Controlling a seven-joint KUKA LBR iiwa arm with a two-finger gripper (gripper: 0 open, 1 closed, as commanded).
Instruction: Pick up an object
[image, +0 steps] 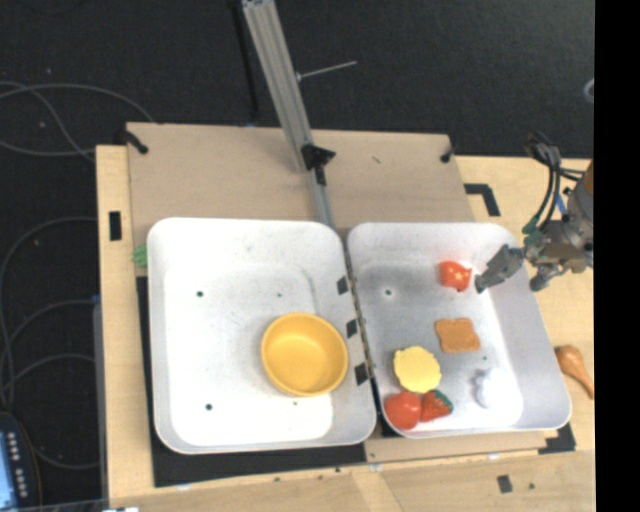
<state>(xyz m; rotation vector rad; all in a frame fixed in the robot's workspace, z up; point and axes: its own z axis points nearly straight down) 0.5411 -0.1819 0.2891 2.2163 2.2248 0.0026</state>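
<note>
End effector (512, 272) hovers spread and empty at the right bin's (520, 400) two o'clock, beside the tomato (455, 274): likely light, smooth, roll-prone; pinch its middle.

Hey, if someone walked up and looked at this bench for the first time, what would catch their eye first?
Probably the yellow bowl, sitting alone in the left bin near its lower right corner. Next, the cluster of small bright items in the right bin: a red piece near the top, a brown toast-like square, a yellow piece and a red item at the lower edge. The gripper hovers at that bin's upper right, beside the red piece.
</note>
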